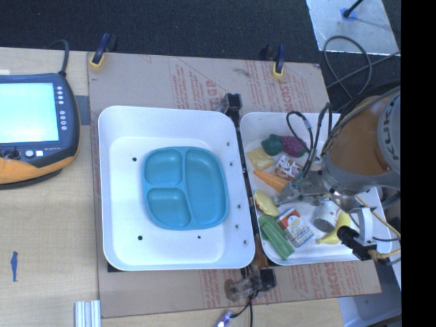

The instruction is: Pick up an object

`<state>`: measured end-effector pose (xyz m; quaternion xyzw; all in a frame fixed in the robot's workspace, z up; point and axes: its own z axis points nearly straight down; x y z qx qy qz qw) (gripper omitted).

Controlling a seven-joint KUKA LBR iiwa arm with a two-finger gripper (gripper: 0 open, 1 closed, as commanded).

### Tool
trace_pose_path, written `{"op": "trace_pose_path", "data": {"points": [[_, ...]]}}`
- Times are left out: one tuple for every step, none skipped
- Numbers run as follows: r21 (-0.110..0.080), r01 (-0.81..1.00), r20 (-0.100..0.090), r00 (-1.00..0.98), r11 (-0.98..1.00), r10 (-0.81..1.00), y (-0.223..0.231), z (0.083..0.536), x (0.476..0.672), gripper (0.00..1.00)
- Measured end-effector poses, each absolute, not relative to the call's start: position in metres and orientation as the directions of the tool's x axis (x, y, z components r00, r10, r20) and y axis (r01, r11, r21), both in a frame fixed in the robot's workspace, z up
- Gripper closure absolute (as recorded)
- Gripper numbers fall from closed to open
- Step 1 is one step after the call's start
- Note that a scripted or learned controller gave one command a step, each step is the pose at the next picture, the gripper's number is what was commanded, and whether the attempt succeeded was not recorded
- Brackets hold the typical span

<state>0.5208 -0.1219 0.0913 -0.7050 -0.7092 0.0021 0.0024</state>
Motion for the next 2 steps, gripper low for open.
{"op": "trace_pose_path", "data": {"points": [[-0.003, 1.0, -0.001, -0.007, 0.007, 1.0, -0.0928, 0.0918, 0.5764, 0.0], [-0.007, 1.0, -0.001, -0.008, 0.008, 1.0, -0.0937, 0.1014, 0.5758, 1.0]]}}
